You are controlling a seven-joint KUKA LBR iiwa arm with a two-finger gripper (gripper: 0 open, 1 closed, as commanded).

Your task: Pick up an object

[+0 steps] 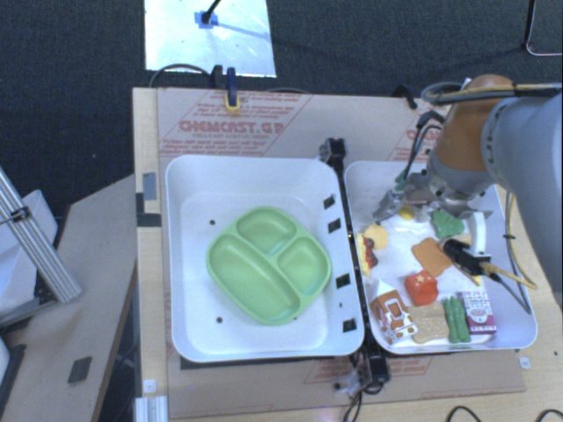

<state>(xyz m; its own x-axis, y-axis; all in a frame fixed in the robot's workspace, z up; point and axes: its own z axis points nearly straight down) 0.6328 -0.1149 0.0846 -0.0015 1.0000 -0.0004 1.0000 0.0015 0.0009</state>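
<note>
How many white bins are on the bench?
2. The left bin holds a green plate; the right bin holds small things.

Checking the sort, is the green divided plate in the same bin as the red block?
No, the green divided plate lies in the left bin; the red block sits in the right bin.

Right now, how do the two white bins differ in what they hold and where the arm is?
The left bin holds a single green divided plate; the right bin holds a scatter of small things, among them a red block and an orange slab. The gripper is over the upper part of the right bin, away from the left bin. Both bins are shallow, white and side by side.
</note>
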